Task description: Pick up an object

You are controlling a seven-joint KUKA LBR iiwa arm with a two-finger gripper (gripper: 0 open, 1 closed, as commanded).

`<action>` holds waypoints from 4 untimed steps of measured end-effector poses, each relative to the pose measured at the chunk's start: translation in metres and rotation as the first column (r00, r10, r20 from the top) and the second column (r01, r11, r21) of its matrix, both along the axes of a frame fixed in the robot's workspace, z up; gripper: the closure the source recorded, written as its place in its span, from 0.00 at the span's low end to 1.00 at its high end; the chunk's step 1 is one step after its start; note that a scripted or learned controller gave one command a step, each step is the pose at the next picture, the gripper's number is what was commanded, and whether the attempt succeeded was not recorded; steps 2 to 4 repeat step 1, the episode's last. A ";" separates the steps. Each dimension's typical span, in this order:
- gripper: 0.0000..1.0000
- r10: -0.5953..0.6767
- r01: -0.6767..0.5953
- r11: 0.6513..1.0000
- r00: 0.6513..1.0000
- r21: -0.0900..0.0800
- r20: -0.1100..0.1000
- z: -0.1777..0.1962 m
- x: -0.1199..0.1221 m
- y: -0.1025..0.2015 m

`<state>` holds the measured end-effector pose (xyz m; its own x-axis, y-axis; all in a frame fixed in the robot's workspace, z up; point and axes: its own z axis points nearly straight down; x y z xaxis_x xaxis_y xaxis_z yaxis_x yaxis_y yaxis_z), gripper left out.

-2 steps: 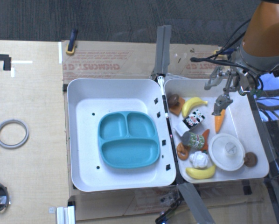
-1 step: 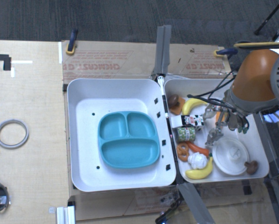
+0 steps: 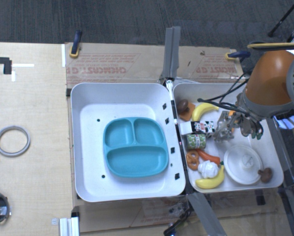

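Observation:
The right bin (image 3: 277, 154) holds several small items. A yellow banana (image 3: 204, 110) lies near its far left, beside a brown piece (image 3: 184, 107). Below them are a black and white box (image 3: 202, 127), a green can (image 3: 196, 141), an orange pretzel (image 3: 192, 158), a carrot (image 3: 209, 157), a white garlic bulb (image 3: 208, 169) and a second banana (image 3: 210, 182). A white round bowl (image 3: 242, 164) sits at the near right with a brown lump (image 3: 266, 173) beside it. My gripper (image 3: 224, 131) hangs low over the bin's middle, just right of the box and above the bowl.
The left bin (image 3: 83, 132) holds a blue divided plate (image 3: 135, 146). A grey ring (image 3: 12, 140) lies on the wooden bench at the far left. The orange wrist band (image 3: 270, 80) and dark cables hang over the right bin's far right.

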<state>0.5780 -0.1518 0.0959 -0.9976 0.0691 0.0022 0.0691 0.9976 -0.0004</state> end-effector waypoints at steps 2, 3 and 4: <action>1.00 -0.268 0.268 0.963 0.963 0.000 0.002 0.065 -0.002 0.041; 1.00 -0.268 0.268 0.963 0.963 0.000 0.002 0.065 -0.002 0.041; 1.00 -0.268 0.268 0.963 0.963 0.000 0.002 0.065 -0.002 0.041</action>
